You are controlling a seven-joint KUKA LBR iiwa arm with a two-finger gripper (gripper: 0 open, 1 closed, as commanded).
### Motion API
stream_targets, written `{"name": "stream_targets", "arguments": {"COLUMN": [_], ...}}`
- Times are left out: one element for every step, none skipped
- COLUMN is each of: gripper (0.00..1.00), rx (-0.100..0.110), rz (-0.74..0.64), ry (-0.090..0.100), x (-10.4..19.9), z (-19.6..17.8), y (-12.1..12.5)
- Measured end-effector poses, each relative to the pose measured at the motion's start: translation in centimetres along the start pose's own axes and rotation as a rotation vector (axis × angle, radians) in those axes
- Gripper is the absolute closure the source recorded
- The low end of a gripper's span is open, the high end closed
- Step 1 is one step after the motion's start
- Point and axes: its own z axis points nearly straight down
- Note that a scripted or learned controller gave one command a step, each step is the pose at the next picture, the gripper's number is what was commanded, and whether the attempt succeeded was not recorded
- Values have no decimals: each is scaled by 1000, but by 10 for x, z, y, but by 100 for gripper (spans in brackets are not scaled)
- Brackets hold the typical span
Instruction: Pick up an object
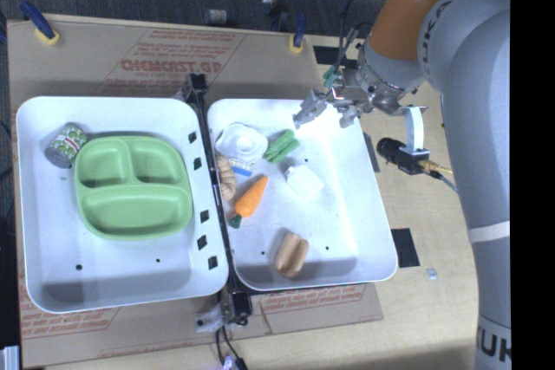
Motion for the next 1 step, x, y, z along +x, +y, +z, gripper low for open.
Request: {"name": "stream_targets", "arguments": {"gripper": [0], "rx": [-7], "rz": [1], "ry": [-1], "x": [71], "z": [116], "y": [-29]}}
